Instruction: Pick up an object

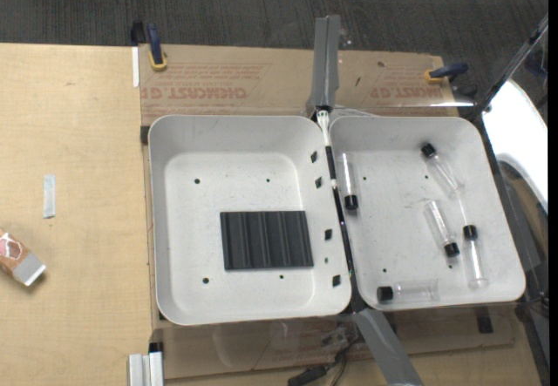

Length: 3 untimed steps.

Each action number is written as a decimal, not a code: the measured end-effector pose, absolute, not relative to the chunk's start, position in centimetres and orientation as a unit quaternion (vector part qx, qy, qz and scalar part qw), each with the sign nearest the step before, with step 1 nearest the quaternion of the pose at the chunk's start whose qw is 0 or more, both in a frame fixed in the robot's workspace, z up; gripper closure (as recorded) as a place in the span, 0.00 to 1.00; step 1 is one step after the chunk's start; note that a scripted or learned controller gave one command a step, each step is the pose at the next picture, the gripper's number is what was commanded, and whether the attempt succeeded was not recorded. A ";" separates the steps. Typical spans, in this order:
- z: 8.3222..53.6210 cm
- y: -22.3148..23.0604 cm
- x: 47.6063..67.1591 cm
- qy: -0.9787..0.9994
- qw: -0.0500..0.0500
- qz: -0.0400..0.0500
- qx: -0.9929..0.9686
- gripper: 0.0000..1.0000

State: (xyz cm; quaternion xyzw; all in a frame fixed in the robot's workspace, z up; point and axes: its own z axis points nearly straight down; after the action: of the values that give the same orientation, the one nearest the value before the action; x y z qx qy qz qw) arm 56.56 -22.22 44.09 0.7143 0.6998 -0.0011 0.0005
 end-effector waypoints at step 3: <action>43.9 -19.0 63.4 0.260 0.000 -0.003 0.966 1.00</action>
State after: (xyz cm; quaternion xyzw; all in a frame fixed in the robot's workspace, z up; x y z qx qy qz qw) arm 63.43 -19.00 43.93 0.9656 0.2600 -0.0027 -0.0004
